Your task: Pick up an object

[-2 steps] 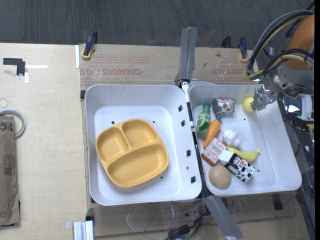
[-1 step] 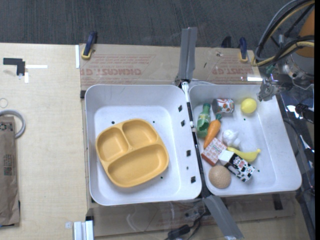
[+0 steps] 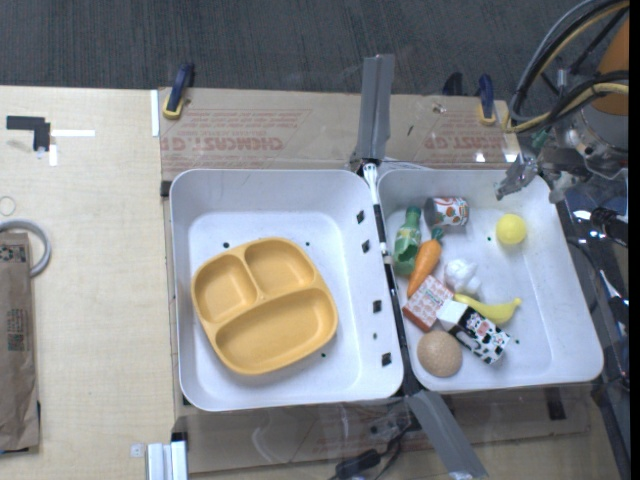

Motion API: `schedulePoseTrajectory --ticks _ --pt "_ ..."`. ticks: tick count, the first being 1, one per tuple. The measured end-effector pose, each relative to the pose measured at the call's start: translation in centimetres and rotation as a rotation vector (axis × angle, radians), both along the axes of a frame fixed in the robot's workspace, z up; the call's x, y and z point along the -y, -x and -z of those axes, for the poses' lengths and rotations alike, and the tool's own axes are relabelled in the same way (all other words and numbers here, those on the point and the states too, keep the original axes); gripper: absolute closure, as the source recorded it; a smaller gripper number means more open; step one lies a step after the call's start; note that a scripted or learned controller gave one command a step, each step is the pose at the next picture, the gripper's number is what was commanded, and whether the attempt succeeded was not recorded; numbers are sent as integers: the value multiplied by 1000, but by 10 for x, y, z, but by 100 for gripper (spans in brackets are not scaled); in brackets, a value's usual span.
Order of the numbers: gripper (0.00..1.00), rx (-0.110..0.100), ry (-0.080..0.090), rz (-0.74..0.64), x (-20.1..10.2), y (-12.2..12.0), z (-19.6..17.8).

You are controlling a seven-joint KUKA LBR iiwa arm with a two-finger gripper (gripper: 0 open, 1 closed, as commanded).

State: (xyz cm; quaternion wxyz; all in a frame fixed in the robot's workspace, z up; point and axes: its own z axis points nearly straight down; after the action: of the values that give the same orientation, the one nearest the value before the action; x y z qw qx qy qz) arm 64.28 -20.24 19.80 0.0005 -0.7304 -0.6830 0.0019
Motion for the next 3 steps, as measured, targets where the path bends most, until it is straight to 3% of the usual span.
schedulePoseTrajectory --ticks 1,2,3 --pt "0 1 -8 -37 9 -1 98" --pt "100 -1 -1 -36 13 0 92" --pt "100 4 0 -48 -12 -17 104"
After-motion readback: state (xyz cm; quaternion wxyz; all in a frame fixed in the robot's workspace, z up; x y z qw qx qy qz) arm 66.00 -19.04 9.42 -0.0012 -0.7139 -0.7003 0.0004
